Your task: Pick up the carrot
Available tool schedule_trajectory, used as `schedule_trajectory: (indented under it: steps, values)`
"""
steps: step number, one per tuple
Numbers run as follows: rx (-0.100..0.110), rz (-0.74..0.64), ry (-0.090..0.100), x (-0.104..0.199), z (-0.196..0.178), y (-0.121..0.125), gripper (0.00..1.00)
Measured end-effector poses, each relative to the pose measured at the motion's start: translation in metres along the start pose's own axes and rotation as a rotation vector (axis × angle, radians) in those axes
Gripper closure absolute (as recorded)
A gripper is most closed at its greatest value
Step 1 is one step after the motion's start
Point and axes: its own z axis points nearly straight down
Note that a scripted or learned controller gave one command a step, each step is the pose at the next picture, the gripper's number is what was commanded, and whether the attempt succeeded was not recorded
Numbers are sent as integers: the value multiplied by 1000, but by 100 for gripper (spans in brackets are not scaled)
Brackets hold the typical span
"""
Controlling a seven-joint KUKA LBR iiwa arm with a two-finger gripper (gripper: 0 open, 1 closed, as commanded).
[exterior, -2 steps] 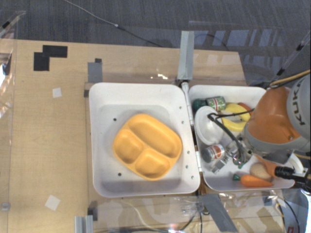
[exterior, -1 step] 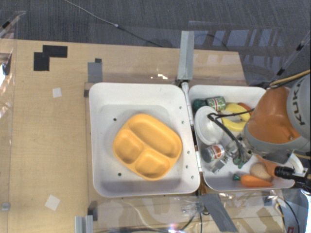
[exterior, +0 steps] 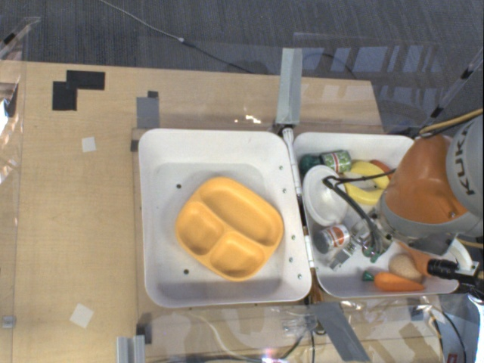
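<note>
Carrot (exterior: 399,282) lies flat along the near wall of the right bin (exterior: 355,284), green stub pointing toward the left bin (exterior: 151,203), untouched; gripper (exterior: 355,242) sits low in the right bin, just left of and above the carrot, near a small can (exterior: 333,237) and a white bowl (exterior: 324,197); finger state cannot be told, cables and wrist cover that part; nothing visibly held.

Step, as I judge it: approach, not yet on target; grasp of the carrot not done. Next move likely needs a shift toward the near right corner of the right bin, then alignment across the carrot's narrow axis and a descent; a pale rounded item (exterior: 404,265) touches or nearly touches the carrot on its far side, so clearance is tight; bin wall close on the near side too.

Other contents relative to the carrot: yellow item (exterior: 367,184) and green can (exterior: 333,159) toward the far wall; yellow divided plate (exterior: 229,226) in the left bin, well apart.

Writing: "KUKA" partly readable on the grey arm (exterior: 465,165) beside the orange band; can labels too small to read.
</note>
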Motion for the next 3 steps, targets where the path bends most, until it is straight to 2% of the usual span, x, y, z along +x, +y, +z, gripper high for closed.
schedule_trajectory:
  steps: [1, 2, 3]
  values:
    - [4, 355, 4, 7, -6, 5, 0]
    - [1, 534, -1, -105, -96, 41, 0]
    - [7, 405, 6, -66, -61, -2, 0]
